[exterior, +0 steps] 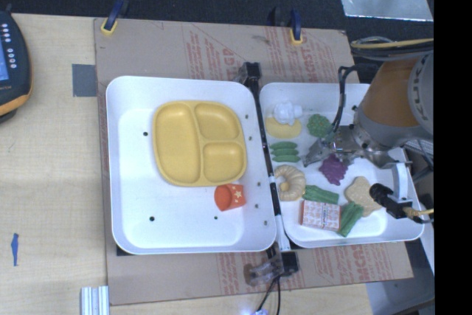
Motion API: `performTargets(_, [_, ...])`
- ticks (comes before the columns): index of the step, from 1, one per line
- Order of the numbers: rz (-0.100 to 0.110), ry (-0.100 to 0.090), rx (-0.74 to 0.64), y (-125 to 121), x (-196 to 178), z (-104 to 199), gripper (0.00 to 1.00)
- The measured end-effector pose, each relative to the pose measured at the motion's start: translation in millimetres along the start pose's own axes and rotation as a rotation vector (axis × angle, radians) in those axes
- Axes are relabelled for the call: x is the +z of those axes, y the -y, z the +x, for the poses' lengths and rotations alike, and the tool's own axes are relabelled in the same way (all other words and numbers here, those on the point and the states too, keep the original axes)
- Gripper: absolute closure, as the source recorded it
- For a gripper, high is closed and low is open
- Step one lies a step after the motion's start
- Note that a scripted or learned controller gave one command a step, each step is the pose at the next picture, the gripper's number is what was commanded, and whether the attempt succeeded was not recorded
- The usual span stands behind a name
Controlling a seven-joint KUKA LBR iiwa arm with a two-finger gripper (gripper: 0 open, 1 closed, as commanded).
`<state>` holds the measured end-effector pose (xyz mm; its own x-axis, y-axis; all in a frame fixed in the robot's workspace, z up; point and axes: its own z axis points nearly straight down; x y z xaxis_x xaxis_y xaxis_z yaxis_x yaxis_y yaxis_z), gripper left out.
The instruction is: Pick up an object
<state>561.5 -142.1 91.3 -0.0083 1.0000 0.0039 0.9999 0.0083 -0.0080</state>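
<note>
Right bin [295,236] holds purple grapes [334,169] just below the tool [330,149], whose grip is unclear.

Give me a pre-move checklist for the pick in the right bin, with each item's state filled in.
1. Gripper is over the right bin, above the toy food: ok.
2. A target lies close by: the purple grapes sit just beside the gripper: ok.
3. Finger opening before descent: cannot tell, the wrist hides it.
4. Room around the grapes: the green pea pod and the pretzel lie apart from them: ok.
5. Nothing already held between the fingers: cannot tell.
6. Left bin with the yellow divided plate lies away from the arm: ok.
</note>
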Motion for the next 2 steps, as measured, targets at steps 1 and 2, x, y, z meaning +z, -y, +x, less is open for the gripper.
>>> performTargets(1, [-0.002, 0.004, 0.009, 18.9, -0.6, -52.6, 0.0])
performTargets(2, [-0.008, 0.007, 0.005, 16.2, -14.4, -52.2, 1.0])
